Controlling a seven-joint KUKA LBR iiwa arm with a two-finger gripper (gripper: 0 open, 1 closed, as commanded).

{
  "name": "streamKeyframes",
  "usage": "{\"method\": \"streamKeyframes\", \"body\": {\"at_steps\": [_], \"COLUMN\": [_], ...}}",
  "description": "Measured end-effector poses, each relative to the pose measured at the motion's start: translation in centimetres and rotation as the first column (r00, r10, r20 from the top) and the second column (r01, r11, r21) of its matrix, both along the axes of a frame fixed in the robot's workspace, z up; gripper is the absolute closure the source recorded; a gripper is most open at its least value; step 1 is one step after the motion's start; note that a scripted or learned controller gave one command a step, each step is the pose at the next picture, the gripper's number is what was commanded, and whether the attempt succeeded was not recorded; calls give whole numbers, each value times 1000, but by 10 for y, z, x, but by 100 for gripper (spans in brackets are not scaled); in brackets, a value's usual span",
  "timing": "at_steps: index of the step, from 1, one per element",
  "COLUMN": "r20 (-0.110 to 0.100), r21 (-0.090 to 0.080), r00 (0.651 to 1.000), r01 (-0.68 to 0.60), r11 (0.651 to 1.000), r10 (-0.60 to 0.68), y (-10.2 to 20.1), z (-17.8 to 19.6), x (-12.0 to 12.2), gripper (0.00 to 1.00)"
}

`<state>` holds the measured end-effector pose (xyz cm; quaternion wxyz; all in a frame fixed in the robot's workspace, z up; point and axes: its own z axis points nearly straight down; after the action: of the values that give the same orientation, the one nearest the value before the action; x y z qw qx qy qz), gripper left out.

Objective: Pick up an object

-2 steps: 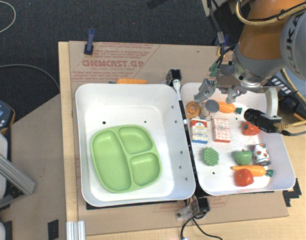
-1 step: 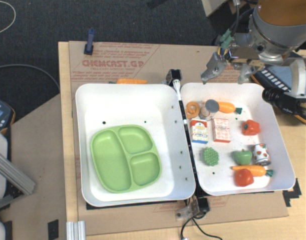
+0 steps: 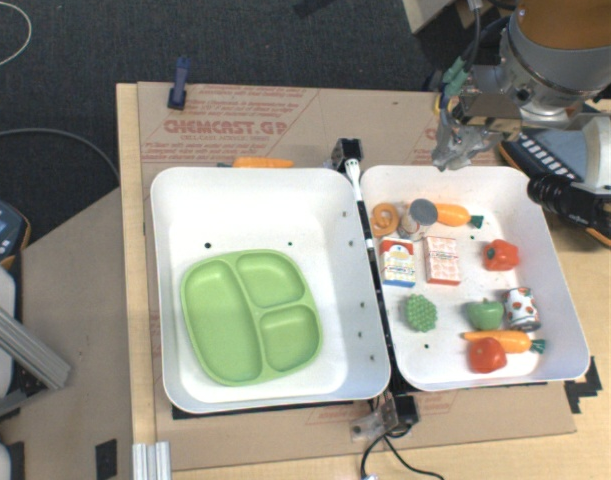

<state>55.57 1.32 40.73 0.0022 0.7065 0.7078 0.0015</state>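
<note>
Item: my jaws point(image 3: 455, 155), hovering over the far rim of the right bin point(image 3: 565, 298), apart from all goods; they carry nothing, and how wide they stand I cannot tell. Stock, right bin: carrot point(image 3: 451, 213), two small cartons point(image 3: 421, 262), red pepper point(image 3: 500, 255), green knobbly ball point(image 3: 420, 313), all loosely spread, presumably for single picking. Left bin point(image 3: 175, 268): green divided tray point(image 3: 251, 314). Small pieces near the front corner are hard to identify.

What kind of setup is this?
Likely a robot-manipulation lab bench: two white bins on protective board, toy food in the right one, a green divided plate in the left, and loose cables on dark carpet.
</note>
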Motion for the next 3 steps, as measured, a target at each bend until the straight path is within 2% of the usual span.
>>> {"method": "streamKeyframes", "body": {"at_steps": [1,2,3], "r20": [2,-12,-21], "r21": [4,2,-4], "r00": [1000,1000,1000], "r01": [-8,-5,8], "r11": [1000,1000,1000], "r10": [8,5,-8], "y": [81,120,76], "z": [45,10,-126], "x": [6,-80,-79], "gripper": [100,100,100]}}
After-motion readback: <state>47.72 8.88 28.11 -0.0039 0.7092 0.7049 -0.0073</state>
